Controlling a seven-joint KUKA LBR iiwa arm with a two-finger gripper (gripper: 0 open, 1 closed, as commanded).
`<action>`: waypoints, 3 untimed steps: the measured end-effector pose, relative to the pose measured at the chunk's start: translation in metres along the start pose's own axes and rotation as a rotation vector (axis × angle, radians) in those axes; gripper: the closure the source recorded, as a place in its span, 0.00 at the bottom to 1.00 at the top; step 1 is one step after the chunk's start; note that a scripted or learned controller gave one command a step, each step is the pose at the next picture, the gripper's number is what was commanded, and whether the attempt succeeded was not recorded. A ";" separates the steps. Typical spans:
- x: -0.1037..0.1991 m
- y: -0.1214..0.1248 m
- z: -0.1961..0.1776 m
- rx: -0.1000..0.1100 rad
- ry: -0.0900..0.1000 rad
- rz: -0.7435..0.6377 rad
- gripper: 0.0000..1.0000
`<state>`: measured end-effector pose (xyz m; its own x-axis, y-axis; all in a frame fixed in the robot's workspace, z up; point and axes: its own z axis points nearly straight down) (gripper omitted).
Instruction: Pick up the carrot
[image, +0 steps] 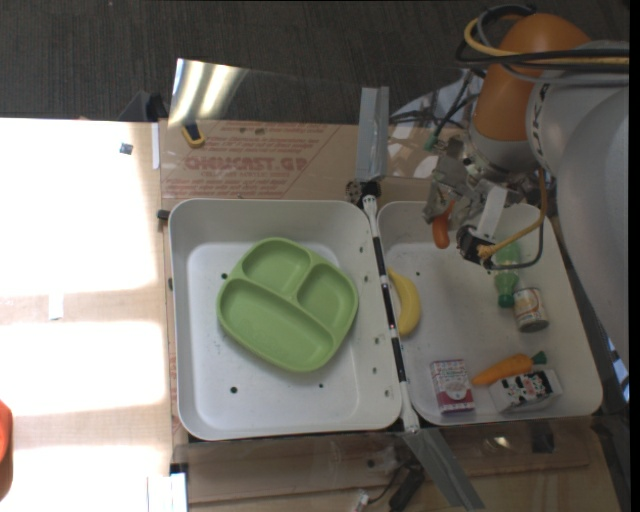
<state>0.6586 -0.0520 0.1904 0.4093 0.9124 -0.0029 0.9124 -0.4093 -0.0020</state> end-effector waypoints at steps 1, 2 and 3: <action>-0.037 -0.029 0.000 0.002 0.000 -0.128 1.00; -0.089 -0.017 0.058 0.001 0.002 -0.411 1.00; -0.184 -0.030 0.097 -0.002 0.003 -0.296 1.00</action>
<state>0.5558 -0.2081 0.0940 0.1253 0.9921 0.0007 0.9921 -0.1253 -0.0005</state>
